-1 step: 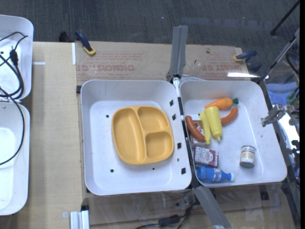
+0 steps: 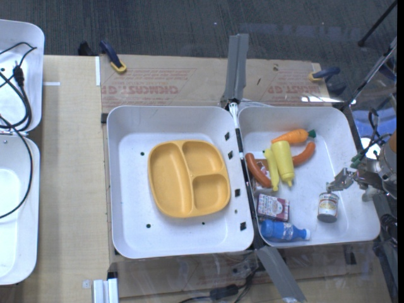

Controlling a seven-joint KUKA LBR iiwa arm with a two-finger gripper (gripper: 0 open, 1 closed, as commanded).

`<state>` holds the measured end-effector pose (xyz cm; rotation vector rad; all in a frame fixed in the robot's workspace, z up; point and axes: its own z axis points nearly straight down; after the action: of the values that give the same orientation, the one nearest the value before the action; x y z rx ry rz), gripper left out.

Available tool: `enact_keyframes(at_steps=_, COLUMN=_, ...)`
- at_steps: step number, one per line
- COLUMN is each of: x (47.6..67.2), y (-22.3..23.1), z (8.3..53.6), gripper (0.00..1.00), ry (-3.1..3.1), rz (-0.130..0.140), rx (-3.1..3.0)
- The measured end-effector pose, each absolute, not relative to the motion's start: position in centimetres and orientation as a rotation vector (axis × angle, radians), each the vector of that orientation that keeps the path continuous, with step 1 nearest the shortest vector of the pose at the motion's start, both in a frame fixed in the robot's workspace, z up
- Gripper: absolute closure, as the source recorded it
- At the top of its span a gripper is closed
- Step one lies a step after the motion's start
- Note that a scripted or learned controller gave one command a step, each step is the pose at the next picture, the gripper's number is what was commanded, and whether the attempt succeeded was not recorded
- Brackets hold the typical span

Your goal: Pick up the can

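The can (image 2: 327, 207) is small and silver with a pale label. It stands upright on the floor of the right bin (image 2: 353, 229), near that bin's right side. My gripper (image 2: 343, 181) reaches in from the right edge and hangs just beyond the can, a little up and to its right in the view. The can stands apart from the gripper, which holds nothing that I can see.
The right bin also holds a carrot (image 2: 290, 136), a yellow bottle (image 2: 283, 160), two sausages (image 2: 259, 170), a red packet (image 2: 273, 206) and a blue bottle (image 2: 283, 231). In the left bin (image 2: 126, 169) lies a yellow divided plate (image 2: 188, 177).
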<state>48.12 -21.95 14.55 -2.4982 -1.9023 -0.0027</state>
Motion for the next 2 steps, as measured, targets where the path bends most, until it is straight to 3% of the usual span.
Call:
enact_keyframes(at_steps=1, x=49.34, y=-21.76, z=13.94, gripper=0.0, ry=-1.929, rz=-0.044, rx=-2.524)
enact_keyframes(at_steps=2, x=49.77, y=-21.57, z=13.61, gripper=0.0, ry=-1.823, rz=-0.063, rx=-2.613)
